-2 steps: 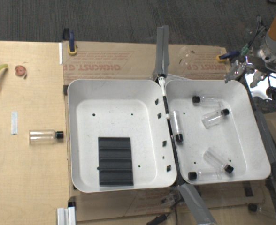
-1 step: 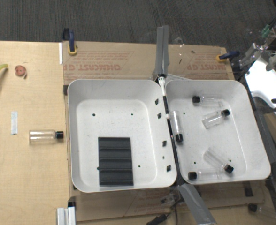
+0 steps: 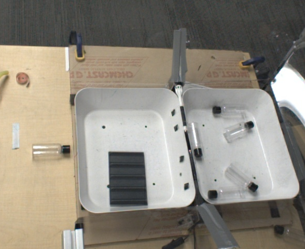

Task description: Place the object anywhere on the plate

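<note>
Right bin (image 3: 277, 154): five clear, black-capped vials (image 3: 236, 132) are scattered, lying flat, one against the left wall. Left bin (image 3: 90, 139): a black ribbed plate (image 3: 127, 179) is laid near the front. Claw state cannot be told.

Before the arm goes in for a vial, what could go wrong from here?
1. The vials in the right bin are clear and lie on white, so a grasp may well miss them.
2. One vial lies against the bin's left wall and two more sit close together at the near edge, leaving little room for the fingers.
3. The dark ribbed plate lies flat in the left bin; a round vial set on it may roll off.
</note>
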